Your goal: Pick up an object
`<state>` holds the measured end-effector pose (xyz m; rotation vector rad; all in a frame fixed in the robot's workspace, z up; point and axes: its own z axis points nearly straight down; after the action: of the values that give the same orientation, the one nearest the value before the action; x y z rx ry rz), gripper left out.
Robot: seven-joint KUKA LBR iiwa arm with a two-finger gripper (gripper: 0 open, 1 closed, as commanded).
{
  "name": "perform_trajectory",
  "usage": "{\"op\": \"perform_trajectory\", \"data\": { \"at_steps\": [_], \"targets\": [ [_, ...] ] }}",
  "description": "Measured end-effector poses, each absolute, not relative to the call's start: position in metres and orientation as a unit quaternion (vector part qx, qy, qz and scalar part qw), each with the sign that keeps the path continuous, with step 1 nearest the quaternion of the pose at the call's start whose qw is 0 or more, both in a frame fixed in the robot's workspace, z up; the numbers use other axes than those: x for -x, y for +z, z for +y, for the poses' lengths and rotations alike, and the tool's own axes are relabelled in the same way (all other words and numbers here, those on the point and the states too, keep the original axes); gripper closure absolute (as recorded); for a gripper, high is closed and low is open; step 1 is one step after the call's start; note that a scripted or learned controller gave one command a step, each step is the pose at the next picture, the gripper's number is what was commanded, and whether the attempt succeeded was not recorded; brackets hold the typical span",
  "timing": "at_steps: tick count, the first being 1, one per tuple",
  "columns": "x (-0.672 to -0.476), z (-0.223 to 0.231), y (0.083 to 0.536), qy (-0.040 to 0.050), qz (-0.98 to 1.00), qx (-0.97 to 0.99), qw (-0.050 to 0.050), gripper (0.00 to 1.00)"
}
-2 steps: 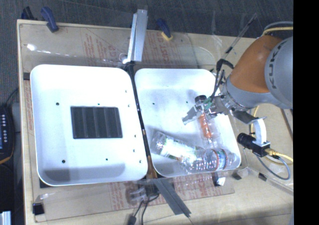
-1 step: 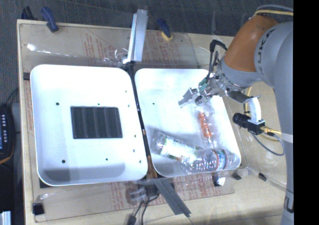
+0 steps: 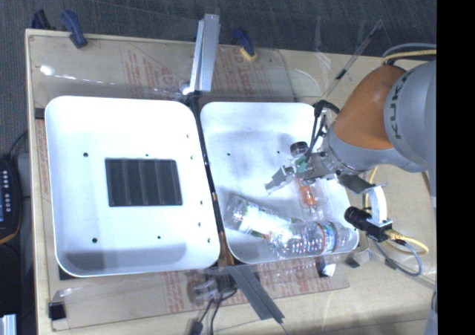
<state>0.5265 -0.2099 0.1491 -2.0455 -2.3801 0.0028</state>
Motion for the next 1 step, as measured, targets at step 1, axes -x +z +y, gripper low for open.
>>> {"op": "perform_trajectory", "data": {
  "at_steps": [1],
  "targets": [
    [-0.5563, -0.2106, 0.1389, 0.0002, -0.778, 0.628, 0.000, 0.00]
  ]
}}
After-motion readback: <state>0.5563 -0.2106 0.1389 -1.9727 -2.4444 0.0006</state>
